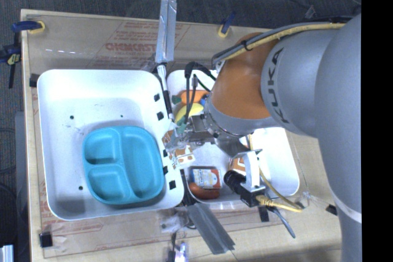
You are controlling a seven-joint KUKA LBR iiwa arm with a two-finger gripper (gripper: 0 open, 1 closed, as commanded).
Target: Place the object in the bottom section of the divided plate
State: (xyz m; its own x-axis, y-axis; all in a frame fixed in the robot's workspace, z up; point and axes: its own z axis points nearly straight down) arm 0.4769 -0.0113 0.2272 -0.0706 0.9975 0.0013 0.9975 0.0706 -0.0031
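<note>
Metalwork comes nearest: a grey angled metal bracket (206,231) lies at the bottom centre of the frame, just below the seam where the two bins meet.

Just above it, in the lower left of the right white bin (281,164), sits a small orange-and-brown packet (204,179). A rounded brown item (237,163) sits just to its right, partly hidden by the robot.

To the left, the left white bin (61,108) holds the blue three-section plastic plate (145,159). It lies flat toward the bin's lower right, close to the shared wall, so the carry across is short. Its two small sections are on the left and the large one on the right. I judge the lower left pocket to be the bottom section, and it shows only bare blue.

The two-finger gripper (182,143) is low over the left edge of the right bin, right at the double rim between the bins. Whether it is spread or pinching anything cannot be told, because small coloured shapes there blur into the mechanism.

The object to place is, I judge, among those in the right bin. That rim is the main obstacle, since anything carried must clear both walls.

Farther up, a yellow rounded piece (191,111) and an orange one (193,97) lie at the bin's upper left, beside the grey and orange arm (288,89), which hides most of that bin.

Farthest back, a grey metal bar (166,27) and a blue clamp (226,24) sit on the wooden bench (92,40).
</note>
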